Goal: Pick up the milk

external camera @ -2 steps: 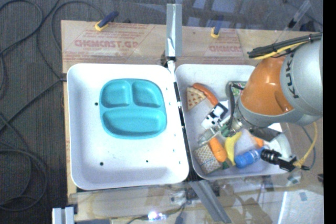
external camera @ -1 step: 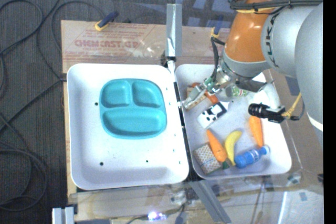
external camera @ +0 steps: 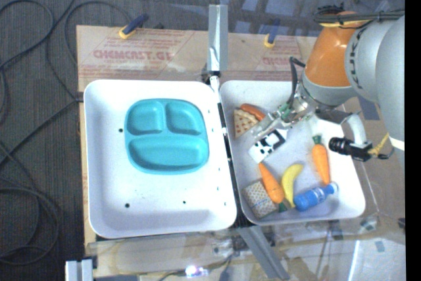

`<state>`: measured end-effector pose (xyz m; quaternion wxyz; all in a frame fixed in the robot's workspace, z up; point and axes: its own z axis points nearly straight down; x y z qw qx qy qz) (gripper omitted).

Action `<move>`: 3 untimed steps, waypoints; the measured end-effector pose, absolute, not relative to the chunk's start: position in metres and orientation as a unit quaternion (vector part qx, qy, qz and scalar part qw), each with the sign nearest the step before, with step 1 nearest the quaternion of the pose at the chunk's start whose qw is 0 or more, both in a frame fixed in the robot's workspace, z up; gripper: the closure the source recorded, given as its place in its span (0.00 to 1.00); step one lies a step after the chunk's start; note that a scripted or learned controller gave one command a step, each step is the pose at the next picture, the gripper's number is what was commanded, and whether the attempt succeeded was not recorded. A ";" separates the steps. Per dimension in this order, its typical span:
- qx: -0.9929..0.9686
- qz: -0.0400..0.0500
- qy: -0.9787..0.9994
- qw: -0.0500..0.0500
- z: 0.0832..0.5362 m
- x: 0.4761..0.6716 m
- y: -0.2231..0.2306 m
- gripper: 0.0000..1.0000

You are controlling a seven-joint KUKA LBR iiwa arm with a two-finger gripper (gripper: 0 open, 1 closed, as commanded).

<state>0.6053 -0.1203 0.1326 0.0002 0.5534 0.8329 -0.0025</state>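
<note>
milk: the milk (external camera: 266,144) is a small white carton with black patches, lying tilted in the upper middle of the right bin, touching or just under the tip of the gripper.
counter: brown counter (external camera: 105,59) carrying both bins side by side, with clamps at the far edge.
arm: grey arm (external camera: 385,69) with its orange band, reaching in from the right over the right bin's far corner.
left bin: left bin (external camera: 105,207) holds a blue divided tray (external camera: 168,135) (well apart from the job in hand).
right bin: right bin (external camera: 358,201) is crowded; its walls are low and its near half is packed.
gripper: gripper (external camera: 284,116) hangs just above the carton's upper end; i cannot tell whether the fingers are spread or clenched, nor whether they have the carton.
neighbours: a waffle-like piece (external camera: 245,120) just left of the carton, two carrots (external camera: 271,183) (external camera: 320,163), a banana (external camera: 290,178), a blue bottle (external camera: 314,197) and a brown woven piece (external camera: 258,198) toward the near wall.
handling: i judge the carton light, fairly stiff but crushable, with smooth sides that may slip; taking it across its narrow width near the middle looks best.
room: open floor lies right of the carton; straight up is the clearest way out.
</note>
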 end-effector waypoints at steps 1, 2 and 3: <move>0.467 -0.002 0.884 0.000 0.093 0.663 -0.106 0.00; 0.449 -0.001 0.893 0.001 0.099 0.607 -0.147 0.00; 0.449 -0.001 0.893 0.001 0.108 0.607 -0.147 1.00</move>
